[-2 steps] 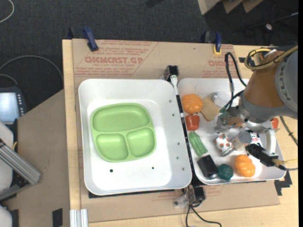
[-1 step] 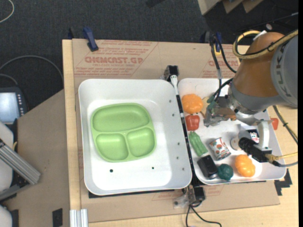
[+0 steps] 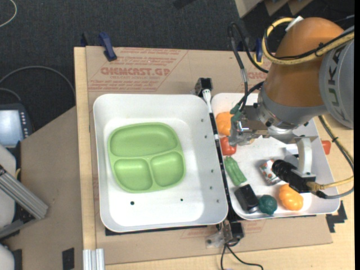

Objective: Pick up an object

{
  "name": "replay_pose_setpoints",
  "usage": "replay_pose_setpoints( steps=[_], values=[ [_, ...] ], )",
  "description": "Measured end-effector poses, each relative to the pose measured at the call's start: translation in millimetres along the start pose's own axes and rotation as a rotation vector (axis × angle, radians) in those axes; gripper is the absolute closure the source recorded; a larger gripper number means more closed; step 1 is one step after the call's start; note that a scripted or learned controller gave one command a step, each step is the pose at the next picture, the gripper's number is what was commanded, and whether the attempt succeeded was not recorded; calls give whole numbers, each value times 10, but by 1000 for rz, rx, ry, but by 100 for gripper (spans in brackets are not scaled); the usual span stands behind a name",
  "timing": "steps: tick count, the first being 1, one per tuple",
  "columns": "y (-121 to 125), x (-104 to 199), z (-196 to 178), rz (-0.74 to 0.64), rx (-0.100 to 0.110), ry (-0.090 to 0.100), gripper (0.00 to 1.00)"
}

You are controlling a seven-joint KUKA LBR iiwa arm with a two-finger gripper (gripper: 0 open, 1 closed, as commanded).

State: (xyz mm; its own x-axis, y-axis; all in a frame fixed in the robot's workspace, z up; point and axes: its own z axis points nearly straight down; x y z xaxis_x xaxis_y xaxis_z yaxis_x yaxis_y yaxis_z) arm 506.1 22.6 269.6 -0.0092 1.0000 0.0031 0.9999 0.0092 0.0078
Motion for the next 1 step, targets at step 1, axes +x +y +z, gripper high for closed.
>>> replay_pose_setpoints(
  steps=[1],
  values=[
    [-118, 474, -1493, 0, -11, 2, 100]
  ],
)
